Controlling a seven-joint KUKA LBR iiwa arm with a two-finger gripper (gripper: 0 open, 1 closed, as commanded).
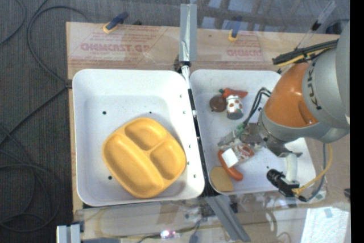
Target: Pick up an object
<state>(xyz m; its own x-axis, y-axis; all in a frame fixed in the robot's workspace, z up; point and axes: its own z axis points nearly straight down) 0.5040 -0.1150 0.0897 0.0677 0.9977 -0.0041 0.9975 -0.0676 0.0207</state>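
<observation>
You are looking down on a tabletop (85, 51) carrying 2 shallow white bins side by side, with the grey arm (335, 94) and its orange band (287, 102) reaching over the right bin (205, 122). The left bin (91, 94) holds 1 yellow divided tray (144, 156), split into 3 compartments and lying flat toward that bin's near side. The hand (245, 136) sits low over the middle of the right bin, directly above a white-and-red object (230, 156); whether its jaws are spread or closed, and whether it has hold of anything, you cannot tell from this angle. Just beside that object, toward the right bin's near edge, lie an orange-red sausage shape (233, 172) and a tan round piece (222, 179), the 2 touching or nearly so. Toward the right bin's far side sit a dark brown disc (217, 103), a small white-and-red container (234, 106) beside it, and an orange strip (236, 93) just beyond both.
</observation>
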